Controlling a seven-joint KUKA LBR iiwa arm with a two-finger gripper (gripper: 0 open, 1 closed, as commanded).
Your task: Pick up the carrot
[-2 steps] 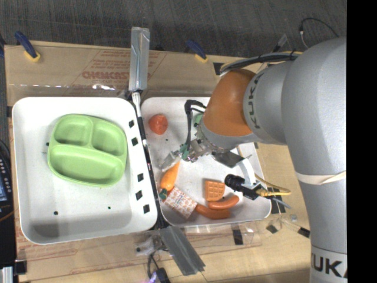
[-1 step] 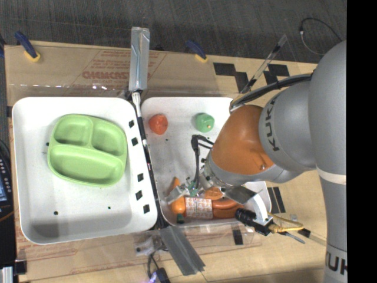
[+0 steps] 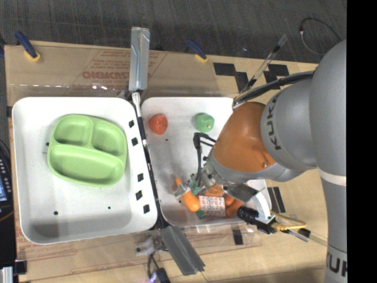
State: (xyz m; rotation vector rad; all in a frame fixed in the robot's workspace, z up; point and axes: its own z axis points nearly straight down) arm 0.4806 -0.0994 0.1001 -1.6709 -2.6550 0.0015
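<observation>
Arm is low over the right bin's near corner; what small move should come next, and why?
Probably a short descent onto the carrot, then close. The gripper sits among the clutter at that corner, by the carrot and a small can, and the wrist hides its tips, so no grasp is confirmed.

Grey arm (image 3: pixel 306 128), orange band (image 3: pixel 244 140), black KUKA lettering.

We see the arm (image 3: pixel 277 134) reaching over the right bin (image 3: pixel 177 108), its gripper (image 3: pixel 197 187) low at the near side. The carrot (image 3: pixel 191 201) lies just beside it, touching a can (image 3: pixel 212 204). A tomato (image 3: pixel 158 123) and a green fruit (image 3: pixel 204 121) sit farther back. The left bin (image 3: pixel 35 211) holds a green tray (image 3: pixel 88 149).
</observation>
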